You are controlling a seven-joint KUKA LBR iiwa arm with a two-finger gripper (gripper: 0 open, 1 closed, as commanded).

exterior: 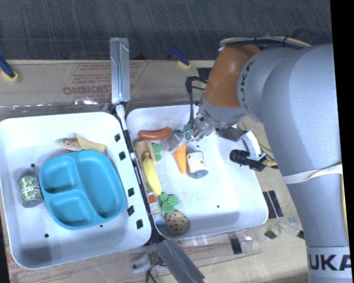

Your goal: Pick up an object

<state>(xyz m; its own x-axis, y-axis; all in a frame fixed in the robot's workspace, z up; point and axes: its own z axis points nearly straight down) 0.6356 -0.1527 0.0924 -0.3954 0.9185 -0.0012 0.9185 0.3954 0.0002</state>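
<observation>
Bins number two, side by side on the counter (50, 80). The left bin (13, 236) holds three things: one small green-labelled can (29, 190) lying on its side at the far left, one blue divided tray (82, 188) in the middle, and one tan, beak-like piece (82, 143) just above the tray, too small to name. The right bin (243, 206) holds more. Along its left wall lies one yellow banana (151, 176), its long axis running top to bottom, with a brownish block partly hidden behind its upper end. Below it sit a green leafy toy (169, 201) and a speckled brown ball (176, 222), touching the bin's lower rim. Near the top lies one reddish sausage (155, 134), long axis left to right. One orange carrot (181, 158) points downward, slightly tilted, leafy end up, and one white cylinder (196, 165) lies just beside it. The claw (191, 132) hangs just above the carrot's top; whether it is released or clenched I cannot tell, as the wrist hides it.
</observation>
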